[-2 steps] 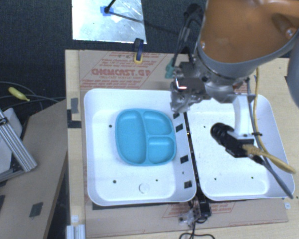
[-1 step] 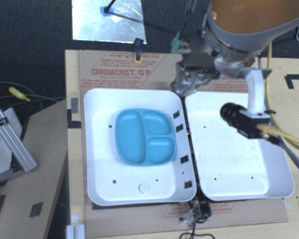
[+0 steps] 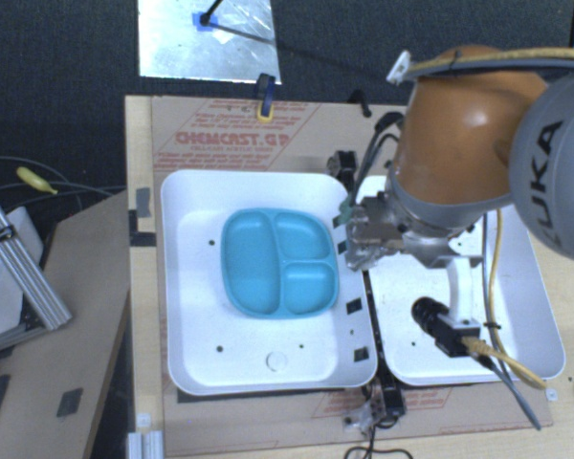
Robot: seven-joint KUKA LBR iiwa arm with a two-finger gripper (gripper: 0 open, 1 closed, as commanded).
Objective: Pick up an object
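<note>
From my seat, the end effector (image 3: 362, 237) sits at the seam between the two bins, just off the right edge of the blue plate (image 3: 278, 261), and its hardware is largely tucked under the orange wrist band (image 3: 459, 127). I cannot tell how it is set: that part is too cluttered and shadowed. Nothing appears held in it.

The blue plate is the only loose thing I can make out to pick. It is a three-compartment dish lying flat near the middle of the left bin (image 3: 196, 352), with bare white floor all around it and its right rim closest to the tool.

To do this step well, I judge a rim grasp is the sensible choice. The plate is shallow and wide, so closing across its whole body looks unworkable; one finger should go inside the rim and the other outside, on that near right edge. I would want the tool lined up square to the rim before going down, and the descent stopped short of the bin floor.

The risk I see is the dish sliding or tipping when pinched on one side, so lift slowly. The right bin (image 3: 540, 338) lies under the arm, along with a black fitting (image 3: 440, 325) and a yellow cable (image 3: 493, 285).
</note>
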